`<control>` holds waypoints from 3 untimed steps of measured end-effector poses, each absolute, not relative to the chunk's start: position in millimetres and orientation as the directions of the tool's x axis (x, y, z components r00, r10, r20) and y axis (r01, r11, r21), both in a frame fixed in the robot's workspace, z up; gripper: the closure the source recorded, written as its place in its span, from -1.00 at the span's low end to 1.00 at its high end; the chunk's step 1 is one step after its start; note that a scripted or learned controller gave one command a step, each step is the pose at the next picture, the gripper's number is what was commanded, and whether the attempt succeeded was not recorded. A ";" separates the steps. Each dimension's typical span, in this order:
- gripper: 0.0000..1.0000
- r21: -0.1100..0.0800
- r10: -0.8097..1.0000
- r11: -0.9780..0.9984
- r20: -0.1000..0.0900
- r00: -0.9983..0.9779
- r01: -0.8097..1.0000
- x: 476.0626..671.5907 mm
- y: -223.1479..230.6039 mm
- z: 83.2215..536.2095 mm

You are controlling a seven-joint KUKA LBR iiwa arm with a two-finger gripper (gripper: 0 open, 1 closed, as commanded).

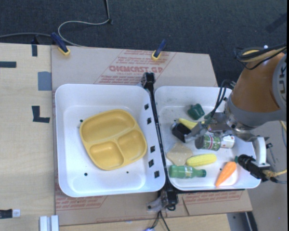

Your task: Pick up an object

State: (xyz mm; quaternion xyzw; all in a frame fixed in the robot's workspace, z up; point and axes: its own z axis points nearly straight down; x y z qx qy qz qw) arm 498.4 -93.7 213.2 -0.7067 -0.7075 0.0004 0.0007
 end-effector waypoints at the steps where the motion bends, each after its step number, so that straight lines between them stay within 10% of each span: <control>1: -1.00 -0.003 1.000 0.001 0.000 -0.001 1.000 561.3 -106.5 142.4; 3: -1.00 0.002 1.000 0.001 -0.001 -0.001 1.000 632.1 -101.1 85.7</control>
